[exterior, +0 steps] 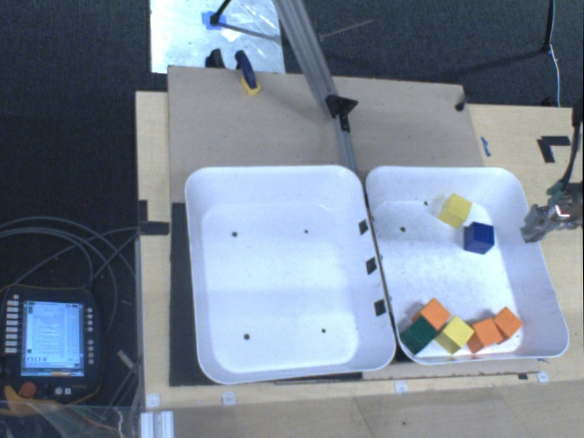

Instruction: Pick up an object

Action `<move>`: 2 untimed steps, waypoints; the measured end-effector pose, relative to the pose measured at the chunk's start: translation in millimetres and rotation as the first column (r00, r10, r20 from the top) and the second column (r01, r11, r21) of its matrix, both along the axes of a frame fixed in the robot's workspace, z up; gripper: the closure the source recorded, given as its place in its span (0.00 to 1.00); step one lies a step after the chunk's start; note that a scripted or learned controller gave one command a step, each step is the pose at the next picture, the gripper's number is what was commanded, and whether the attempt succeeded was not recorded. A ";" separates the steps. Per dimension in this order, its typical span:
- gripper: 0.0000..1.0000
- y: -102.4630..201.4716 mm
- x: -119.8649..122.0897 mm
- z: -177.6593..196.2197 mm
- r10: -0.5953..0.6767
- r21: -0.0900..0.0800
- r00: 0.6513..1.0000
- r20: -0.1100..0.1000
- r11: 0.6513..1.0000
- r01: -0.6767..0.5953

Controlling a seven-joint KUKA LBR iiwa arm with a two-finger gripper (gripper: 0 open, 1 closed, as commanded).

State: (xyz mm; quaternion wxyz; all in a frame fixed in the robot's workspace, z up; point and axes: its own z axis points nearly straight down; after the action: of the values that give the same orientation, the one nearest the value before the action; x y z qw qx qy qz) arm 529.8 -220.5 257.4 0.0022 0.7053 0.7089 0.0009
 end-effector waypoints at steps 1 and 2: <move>1.00 50.7 17.4 -10.2 0.005 0.003 1.000 -0.002 1.000 -0.005; 1.00 104.4 30.0 0.7 0.006 0.003 1.000 0.000 1.000 -0.006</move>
State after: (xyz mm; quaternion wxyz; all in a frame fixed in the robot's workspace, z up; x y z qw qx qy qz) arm 559.9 -116.1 258.1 0.0009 0.7030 0.7112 0.0020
